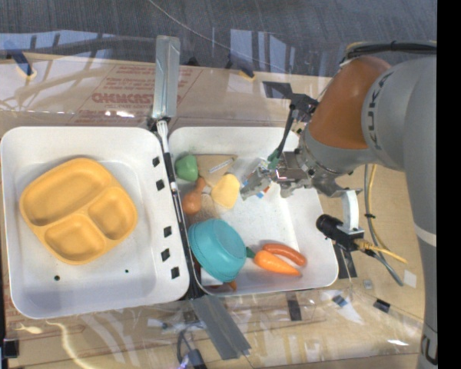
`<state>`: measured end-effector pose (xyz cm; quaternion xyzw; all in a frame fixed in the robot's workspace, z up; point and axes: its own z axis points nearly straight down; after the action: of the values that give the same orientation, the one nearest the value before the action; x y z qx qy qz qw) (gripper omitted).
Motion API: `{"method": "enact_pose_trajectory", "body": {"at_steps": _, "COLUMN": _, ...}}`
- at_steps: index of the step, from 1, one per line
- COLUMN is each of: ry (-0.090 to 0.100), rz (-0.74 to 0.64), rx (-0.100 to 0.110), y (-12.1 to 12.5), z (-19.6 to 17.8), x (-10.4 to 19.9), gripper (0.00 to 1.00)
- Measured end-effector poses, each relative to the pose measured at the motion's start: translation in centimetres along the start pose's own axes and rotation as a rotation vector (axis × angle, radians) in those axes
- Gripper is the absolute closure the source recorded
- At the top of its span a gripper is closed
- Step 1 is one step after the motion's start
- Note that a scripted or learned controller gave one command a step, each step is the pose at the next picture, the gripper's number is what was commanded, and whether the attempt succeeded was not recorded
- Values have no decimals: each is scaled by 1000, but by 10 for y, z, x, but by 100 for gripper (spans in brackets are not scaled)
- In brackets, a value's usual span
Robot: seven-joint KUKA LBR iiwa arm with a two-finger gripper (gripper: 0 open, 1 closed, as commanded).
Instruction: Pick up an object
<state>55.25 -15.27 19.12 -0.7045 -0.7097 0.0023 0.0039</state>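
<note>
My gripper point(255, 184) hangs over the middle of the right bin point(311, 241), its metal tip pointing left. Just left of the tip lies a pale yellow pear-shaped piece point(226, 191). A green round piece point(187, 167) and a small brown piece point(193, 200) sit by the bin's left wall. A teal bowl point(217, 249) rests at the front left, with an orange carrot point(274, 263) and a red sausage-like piece point(286, 251) to its right. Nothing shows between the fingers.
The left bin point(15, 283) holds a yellow divided plate point(78, 208). A grey clamp bar point(166, 83) stands at the divider between the bins. The arm's grey body and orange band point(349, 114) cover the right bin's far right corner. Cables lie at the right.
</note>
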Motion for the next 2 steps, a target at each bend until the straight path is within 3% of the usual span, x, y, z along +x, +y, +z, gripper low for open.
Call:
{"method": "enact_pose_trajectory", "body": {"at_steps": 1, "ry": -2, "rz": -46, "rx": -10, "y": -22, "z": 97, "x": 23, "gripper": 0}}
{"method": "enact_pose_trajectory", "body": {"at_steps": 2, "ry": -4, "rz": -204, "rx": -11, "y": 23, "z": 98, "x": 54, "gripper": 0}}
